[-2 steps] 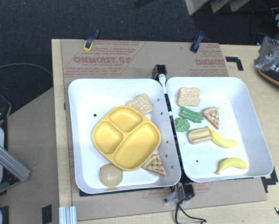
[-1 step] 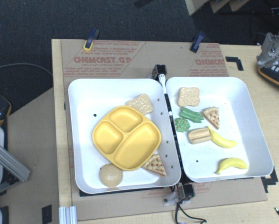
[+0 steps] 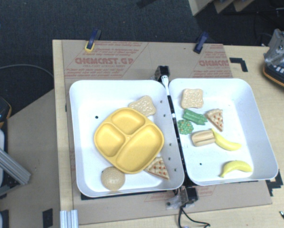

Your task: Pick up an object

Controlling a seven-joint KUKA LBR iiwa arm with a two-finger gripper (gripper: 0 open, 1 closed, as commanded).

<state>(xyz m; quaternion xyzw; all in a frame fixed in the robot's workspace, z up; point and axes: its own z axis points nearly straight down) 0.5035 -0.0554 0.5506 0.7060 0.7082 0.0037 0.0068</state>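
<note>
In the left bin (image 3: 85,103) lies a yellow divided plate (image 3: 128,139). A tan cracker (image 3: 142,106) pokes out behind it, a round cookie (image 3: 113,178) sits at its front, and a waffle wedge (image 3: 158,167) lies at its front right. The right bin (image 3: 256,127) holds a toast slice (image 3: 193,98), a green bean pod (image 3: 194,116), a broccoli floret (image 3: 184,126), a pizza slice (image 3: 216,118), a hot dog bun (image 3: 202,137) and two bananas (image 3: 226,142) (image 3: 236,167).
Both bins rest on a cardboard sheet (image 3: 132,56) clamped at the back by a yellow clip (image 3: 90,42) and a blue clip (image 3: 200,42). A black clip (image 3: 162,72) joins the bins at the rear. Equipment (image 3: 279,56) stands at the right edge.
</note>
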